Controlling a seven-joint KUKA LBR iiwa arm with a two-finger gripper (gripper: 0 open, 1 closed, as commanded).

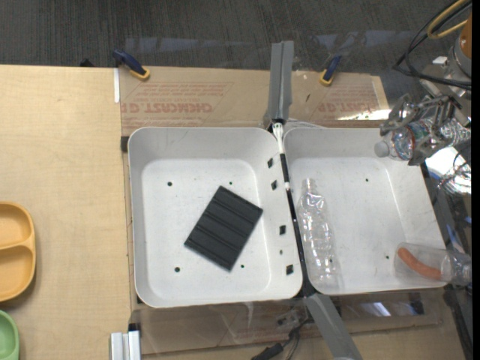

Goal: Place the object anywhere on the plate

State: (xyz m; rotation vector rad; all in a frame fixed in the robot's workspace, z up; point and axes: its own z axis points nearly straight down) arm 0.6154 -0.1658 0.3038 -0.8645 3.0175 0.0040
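**Gripper seen at the right bin's two o'clock corner; plate lies well apart at the far left**

The gripper (421, 132) is seen at the two o'clock corner of the right bin (360, 276), over its rim. Its metal parts are blurred and mixed with glints, so whether it is open or closed cannot be told, and nothing can be made out as held in it. Yellow and black cables (448, 19) are looped above it, toward one o'clock.

Inside the right bin, a reddish sausage-shaped item (417, 263) is found at five o'clock, close to the right wall. A crumpled clear plastic bottle (316, 231) is laid lengthwise along the bin's nine o'clock wall.

In the left bin (150, 276), just beside the right one, a black ribbed slab (223, 227) is laid flat near the middle, turned at a slant. Which of these three items is meant for placing cannot be told.

The plate (13, 252), orange-yellow and divided, is cut off at the view's nine o'clock edge, on the wooden bench top (60, 148), well apart from both bins. A green item (6, 337) is cut off at six o'clock of the plate.

A printed cardboard sheet (187, 100) is spread under the bins' twelve o'clock side and pinned by two clamps (132, 65).
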